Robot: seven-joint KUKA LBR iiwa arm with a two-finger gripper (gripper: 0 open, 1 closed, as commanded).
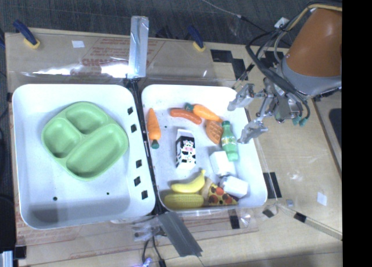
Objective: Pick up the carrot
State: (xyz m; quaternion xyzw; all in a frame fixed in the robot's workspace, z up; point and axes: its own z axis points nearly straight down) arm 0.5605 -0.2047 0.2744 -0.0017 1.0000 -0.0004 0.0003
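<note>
Camera view: gripper (246, 116) spread apart, gripping nothing, poised over right edge of right bin (258, 167). Carrot (153, 126) lying near that bin's left wall, well apart from gripper; green bottle (228, 141) toward right edge

Spread fingers (246, 114) over right bin's edge, carrot (153, 126) inside

Orange carrot (153, 125), green divided plate (85, 139), yellow banana (189, 184), black-and-white cow-patterned carton (186, 149), white bins (29, 161).
</note>
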